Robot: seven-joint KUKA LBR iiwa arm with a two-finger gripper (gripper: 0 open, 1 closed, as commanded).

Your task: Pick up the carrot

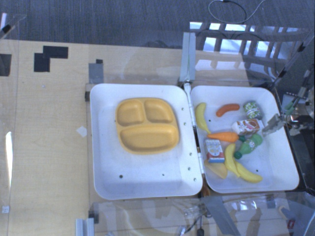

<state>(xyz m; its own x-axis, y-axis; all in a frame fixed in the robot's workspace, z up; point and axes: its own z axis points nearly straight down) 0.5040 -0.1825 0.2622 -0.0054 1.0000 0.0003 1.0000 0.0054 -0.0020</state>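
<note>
Unreadably, carton (pixel 214 150) label beside carrot (pixel 223 137).

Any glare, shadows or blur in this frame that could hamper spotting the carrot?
Camera view: bright window reflections streak the clear panels above the right bin; soft, even light inside both bins, shadows faint; the carrot reads sharp and unglared; the tool at the right rim looks slightly soft and small.

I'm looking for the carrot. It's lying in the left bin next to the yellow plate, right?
Not quite. The camera view shows the carrot lying in the right bin, among the bananas and other play food. The yellow plate sits in the left bin.
</note>
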